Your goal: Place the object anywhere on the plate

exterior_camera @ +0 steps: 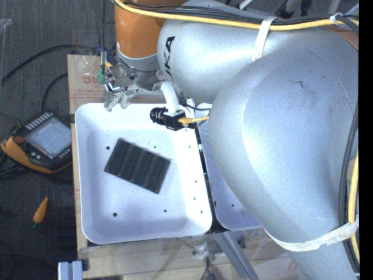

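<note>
A dark, ribbed rectangular plate (137, 165) lies flat and slightly turned in the middle of the left white bin (93, 220). My gripper (116, 102) hangs over the bin's far left corner, well above and left of the plate and apart from it. Its two fingertips stand open, with nothing between them. The arm's orange band (137, 25) sits right above the wrist. No loose object lies in the bin besides the plate.
The big grey arm (274, 127) covers most of the right bin (233, 217). A black connector with a yellow cable (167, 118) hangs over the left bin's far edge. A teach pendant (46, 140) and an orange tool (39, 210) lie on the floor at left.
</note>
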`<state>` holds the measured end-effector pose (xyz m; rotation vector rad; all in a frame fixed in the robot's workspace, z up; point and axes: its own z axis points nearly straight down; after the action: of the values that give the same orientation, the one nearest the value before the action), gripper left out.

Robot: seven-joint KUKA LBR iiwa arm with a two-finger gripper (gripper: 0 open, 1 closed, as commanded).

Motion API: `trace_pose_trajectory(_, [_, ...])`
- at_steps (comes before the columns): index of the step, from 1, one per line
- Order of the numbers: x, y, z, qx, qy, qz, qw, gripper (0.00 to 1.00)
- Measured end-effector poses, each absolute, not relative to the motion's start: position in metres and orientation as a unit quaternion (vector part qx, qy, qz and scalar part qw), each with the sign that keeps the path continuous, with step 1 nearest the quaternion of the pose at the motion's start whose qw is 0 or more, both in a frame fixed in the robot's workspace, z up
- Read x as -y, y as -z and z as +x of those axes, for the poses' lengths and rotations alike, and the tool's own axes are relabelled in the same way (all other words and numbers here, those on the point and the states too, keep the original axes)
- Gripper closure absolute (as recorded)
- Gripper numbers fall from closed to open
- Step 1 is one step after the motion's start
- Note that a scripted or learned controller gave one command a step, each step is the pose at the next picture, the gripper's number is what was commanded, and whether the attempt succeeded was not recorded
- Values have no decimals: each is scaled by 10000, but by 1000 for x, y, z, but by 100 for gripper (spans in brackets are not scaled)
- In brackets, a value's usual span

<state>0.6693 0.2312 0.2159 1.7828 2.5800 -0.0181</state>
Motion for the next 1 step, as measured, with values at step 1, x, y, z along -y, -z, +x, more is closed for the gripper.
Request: trace_pose_trajectory(1, [-223, -176, 668, -9249, 8, 3803, -4, 100])
